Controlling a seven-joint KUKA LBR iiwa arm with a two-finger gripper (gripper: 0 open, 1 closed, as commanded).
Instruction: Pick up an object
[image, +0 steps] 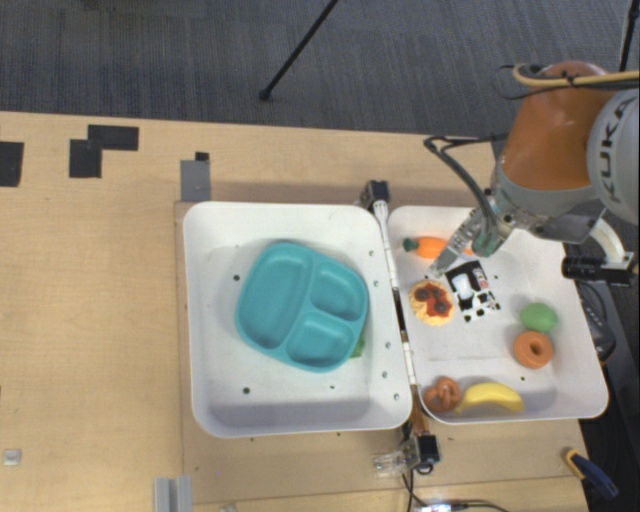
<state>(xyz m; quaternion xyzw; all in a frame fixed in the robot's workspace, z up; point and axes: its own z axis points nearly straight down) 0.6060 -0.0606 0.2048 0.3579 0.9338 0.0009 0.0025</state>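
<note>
The two-finger pincer (462, 262) is seen low in the right-hand shallow white plastic bin (575, 345), reached in under the grey arm with its orange band (545, 140). Whether its fingers are set wide or narrow cannot be told, since they are small and seen against dark markings; nothing is seen between them.

No single thing is named by the task. Nearest, just below and to the left of the pincer, a small flat round toy pizza with red and dark toppings (432, 301) lies on the bin floor. Just above and to the left lies a small orange toy carrot with a green top (424, 245). Further off, below and to the right, are found a round green toy fruit (538, 317) and an orange ring-shaped toy doughnut (533, 349); well below, against the near wall, a yellow toy banana (491, 397) rests beside a brown round toy pastry (442, 393).

A miss is judged likely: the pizza is flat and thin, so the fingers may close above it or slide it along the smooth floor. The carrot could be pushed against the bin wall.

Far to the left, a teal plastic divided tray (302, 304) lies tilted in the other white bin (215, 400). Both bins sit on a pale wooden bench (90, 330); behind it, grey carpet (150, 50) is seen.
</note>
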